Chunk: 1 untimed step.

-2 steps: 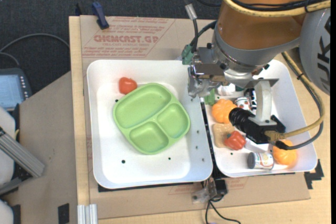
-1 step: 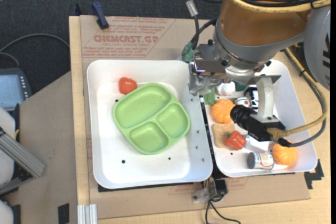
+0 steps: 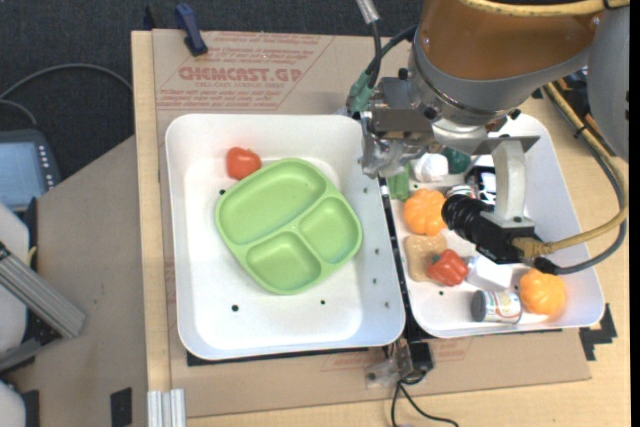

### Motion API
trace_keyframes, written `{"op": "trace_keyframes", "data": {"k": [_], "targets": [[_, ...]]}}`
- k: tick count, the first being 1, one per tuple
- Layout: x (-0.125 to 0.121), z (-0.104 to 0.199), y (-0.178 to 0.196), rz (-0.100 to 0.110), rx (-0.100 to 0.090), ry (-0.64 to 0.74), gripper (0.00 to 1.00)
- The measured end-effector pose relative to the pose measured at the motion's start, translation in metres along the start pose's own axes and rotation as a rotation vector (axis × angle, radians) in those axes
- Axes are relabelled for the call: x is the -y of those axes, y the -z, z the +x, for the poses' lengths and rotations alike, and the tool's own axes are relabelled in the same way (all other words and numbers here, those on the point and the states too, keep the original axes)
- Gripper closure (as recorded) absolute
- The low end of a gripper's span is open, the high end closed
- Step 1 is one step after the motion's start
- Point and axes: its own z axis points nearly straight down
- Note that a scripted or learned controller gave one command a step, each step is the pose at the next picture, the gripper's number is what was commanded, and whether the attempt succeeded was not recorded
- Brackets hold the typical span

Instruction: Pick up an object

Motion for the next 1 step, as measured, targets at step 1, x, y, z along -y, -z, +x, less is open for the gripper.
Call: {"op": "trace_keyframes", "data": {"k": [1], "targets": [[0.0035, 0.0562, -0.0376, 0.003, -0.005, 0.002, 1.0]]}}
